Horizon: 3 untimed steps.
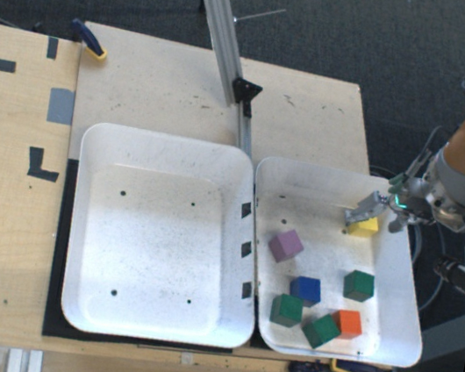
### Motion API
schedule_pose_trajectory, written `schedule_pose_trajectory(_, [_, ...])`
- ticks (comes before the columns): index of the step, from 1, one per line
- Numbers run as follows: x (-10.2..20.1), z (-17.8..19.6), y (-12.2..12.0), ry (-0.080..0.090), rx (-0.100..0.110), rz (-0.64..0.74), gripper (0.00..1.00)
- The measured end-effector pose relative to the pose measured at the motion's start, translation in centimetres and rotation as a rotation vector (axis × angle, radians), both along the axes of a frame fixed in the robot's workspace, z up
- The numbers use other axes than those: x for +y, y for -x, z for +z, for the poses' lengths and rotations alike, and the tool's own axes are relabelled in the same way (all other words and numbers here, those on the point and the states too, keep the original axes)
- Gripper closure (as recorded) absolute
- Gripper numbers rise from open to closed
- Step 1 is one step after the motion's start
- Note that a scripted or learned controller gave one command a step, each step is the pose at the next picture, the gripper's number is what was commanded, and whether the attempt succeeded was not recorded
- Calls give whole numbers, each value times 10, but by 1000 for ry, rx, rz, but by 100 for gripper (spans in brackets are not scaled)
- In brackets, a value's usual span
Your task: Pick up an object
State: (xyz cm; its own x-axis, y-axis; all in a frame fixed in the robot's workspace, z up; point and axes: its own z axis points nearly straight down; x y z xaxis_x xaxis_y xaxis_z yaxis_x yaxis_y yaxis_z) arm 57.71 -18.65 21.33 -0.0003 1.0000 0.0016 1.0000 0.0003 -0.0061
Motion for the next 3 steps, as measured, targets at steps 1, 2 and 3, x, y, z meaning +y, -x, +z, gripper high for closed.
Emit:
schedule_pose_trajectory(1, [0, 3, -1, 1, -5, 2, 0])
schedule_pose_trajectory(2, [-2, -45, -10, 2, -4, 1, 0])
schedule_pose_trajectory(3, [6, -93, -11, 1, 0, 1, 0])
